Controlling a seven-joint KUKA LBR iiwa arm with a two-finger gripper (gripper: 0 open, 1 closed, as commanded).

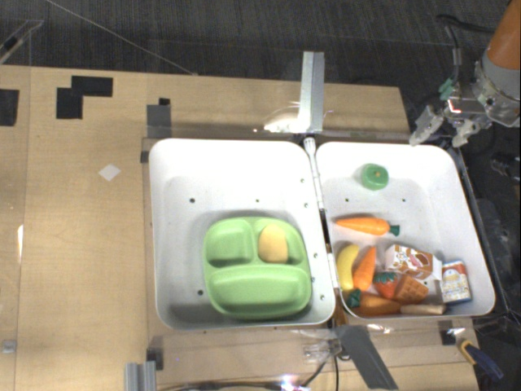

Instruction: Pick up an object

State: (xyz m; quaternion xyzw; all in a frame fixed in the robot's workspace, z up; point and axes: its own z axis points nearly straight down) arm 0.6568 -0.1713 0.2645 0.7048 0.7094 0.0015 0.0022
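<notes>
Currently, you have a crowded pile at the near end of the right bin (456, 169): a banana (347, 265), a second carrot (365, 269) standing beside it, a strawberry-like piece (387, 284), a printed packet (411, 261) and a small carton (455, 282), most of them touching. Expect a double grasp or a slip if you descend here, because the neighbours leave little room for the fingers.

In the left bin (175, 218), note the green divided plate (256, 279) with a yellow lemon-like fruit (274, 243) in its far right compartment. The compartment wall could block one side of a grasp.

Farther in the right bin, the likeliest target, the carrot (363, 226), lies flat and apart from the pile. Its long axis runs left to right, tip to the left, green top to the right. Close across that axis; closing along it would likely push the carrot away.

Beyond it sits a green round piece (374, 176), low and liable to roll.

At the far right, the gripper (444, 125) hovers just outside the bin's far corner, fingers spread wide with nothing between them. Watch the bin rim during entry.
</notes>
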